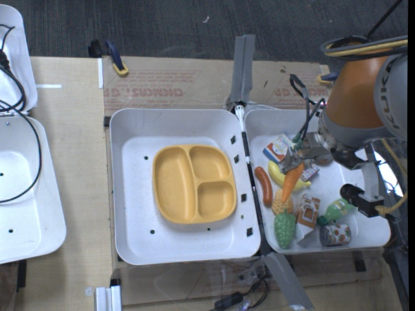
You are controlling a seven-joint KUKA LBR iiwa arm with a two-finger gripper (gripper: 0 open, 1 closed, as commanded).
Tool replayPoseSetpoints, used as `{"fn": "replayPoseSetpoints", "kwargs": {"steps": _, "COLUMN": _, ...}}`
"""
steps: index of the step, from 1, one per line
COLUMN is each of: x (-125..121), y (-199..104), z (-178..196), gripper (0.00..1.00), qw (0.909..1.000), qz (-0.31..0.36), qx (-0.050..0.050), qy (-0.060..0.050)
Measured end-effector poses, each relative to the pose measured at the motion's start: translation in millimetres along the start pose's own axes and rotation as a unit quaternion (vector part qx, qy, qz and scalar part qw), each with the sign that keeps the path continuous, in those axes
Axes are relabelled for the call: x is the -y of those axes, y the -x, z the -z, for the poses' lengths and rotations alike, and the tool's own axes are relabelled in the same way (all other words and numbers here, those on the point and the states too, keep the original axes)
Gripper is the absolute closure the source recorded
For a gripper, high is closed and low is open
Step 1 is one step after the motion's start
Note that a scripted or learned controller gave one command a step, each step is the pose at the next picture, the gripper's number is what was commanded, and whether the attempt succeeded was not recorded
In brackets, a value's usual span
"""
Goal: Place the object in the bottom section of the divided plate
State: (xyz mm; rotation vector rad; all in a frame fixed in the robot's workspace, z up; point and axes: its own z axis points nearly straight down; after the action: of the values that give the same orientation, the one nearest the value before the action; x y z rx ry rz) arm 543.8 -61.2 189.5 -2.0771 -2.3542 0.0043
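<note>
— Yellow plastic, that is our divided plate (194,184). It sits in the left bin (130,193), and all three of its parts have nothing in them. So have we put anything in the bottom part?

— No, not yet. The whole job is left to do, we think. All the toys lie in the right bin (376,238): an orange carrot (291,179), a banana (278,174), a red sausage (264,185), a bumpy green toy (284,229), a green bottle (337,208) and a small can (335,234).

— Where is our gripper (299,155)?

— It is low over the right bin, just above the top of the carrot and close beside the banana. We guess the carrot is the thing to move, but we are not sure.

— Is it holding the carrot?

— We cannot tell. The hand is dark and small here, and the toys crowd under it. Nothing looks lifted.

— What is left, then?

— Grab one toy, carry it across to the left bin, and set it down in the plate's bottom part.
</note>
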Motion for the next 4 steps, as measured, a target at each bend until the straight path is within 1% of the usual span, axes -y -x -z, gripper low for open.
{"fn": "replayPoseSetpoints", "kwargs": {"steps": 1, "x": -42.7, "y": -60.5, "z": 0.8, "gripper": 1.00, "qw": 0.9857, "qz": 0.168, "qx": 0.001, "qy": 0.001}}
{"fn": "replayPoseSetpoints", "kwargs": {"steps": 2, "x": -21.4, "y": -132.8, "z": 9.4, "gripper": 1.00, "qw": 0.9716, "qz": 0.237, "qx": 0.000, "qy": 0.000}}
{"fn": "replayPoseSetpoints", "kwargs": {"steps": 3, "x": -12.0, "y": -120.3, "z": 1.2, "gripper": 1.00, "qw": 0.9974, "qz": 0.072, "qx": 0.000, "qy": -0.001}}
{"fn": "replayPoseSetpoints", "kwargs": {"steps": 4, "x": -43.3, "y": -178.0, "z": -12.6, "gripper": 1.00, "qw": 0.9757, "qz": 0.219, "qx": 0.001, "qy": 0.000}}
